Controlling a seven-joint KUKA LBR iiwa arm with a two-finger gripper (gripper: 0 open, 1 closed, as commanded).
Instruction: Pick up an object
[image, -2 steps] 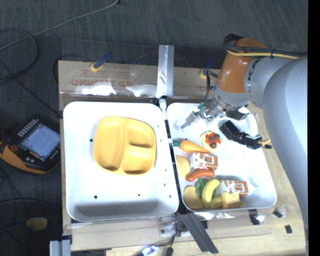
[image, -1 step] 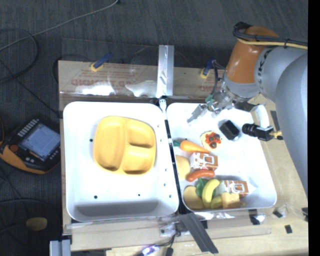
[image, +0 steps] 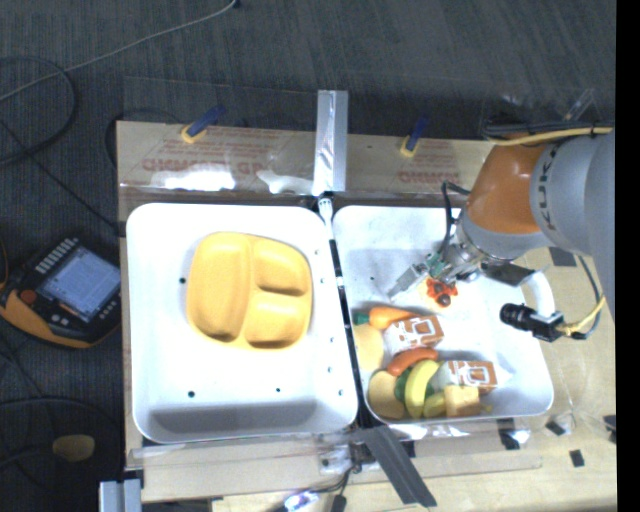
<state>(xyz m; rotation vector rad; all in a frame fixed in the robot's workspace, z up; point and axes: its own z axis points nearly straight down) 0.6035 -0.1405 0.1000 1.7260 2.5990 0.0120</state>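
Orange small object (image: 440, 290), below pincer (image: 436, 268)

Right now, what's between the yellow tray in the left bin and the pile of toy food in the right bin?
In the camera view, the bins' adjoining rims separate the yellow tray from the toy food pile; otherwise bare white floor.

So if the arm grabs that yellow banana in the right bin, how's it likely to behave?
The banana looks smooth and curved, so it may slip or twist between narrow fingers. It lies packed among other play food near the bin corner, so lifting it would likely nudge the carrot side neighbours. It's probably light plastic, judging by its glossy toy look.
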